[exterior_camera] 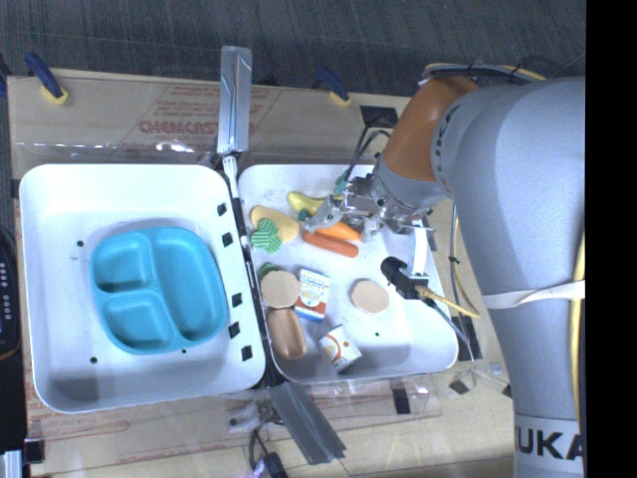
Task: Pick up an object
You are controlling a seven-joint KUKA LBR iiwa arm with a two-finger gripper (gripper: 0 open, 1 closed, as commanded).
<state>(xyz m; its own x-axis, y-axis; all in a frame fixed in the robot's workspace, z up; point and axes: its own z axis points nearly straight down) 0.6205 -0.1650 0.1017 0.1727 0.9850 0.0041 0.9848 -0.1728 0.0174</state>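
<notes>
My gripper (343, 210) hangs low over the far part of the right bin (438, 342). It sits just right of a yellow banana-shaped toy (304, 204) and directly above an orange carrot (333, 240). The wrist covers whatever lies straight beneath it. I see nothing clearly held.
Also in the right bin are a yellow piece (278, 221) with a green ridged piece (265, 235), a tan disc (280, 289), a brown cylinder (286, 333), a white-and-blue carton (313, 292), a small can (340, 348) and another tan disc (369, 296). A blue divided plate (159, 289) lies in the left bin (50, 197).
</notes>
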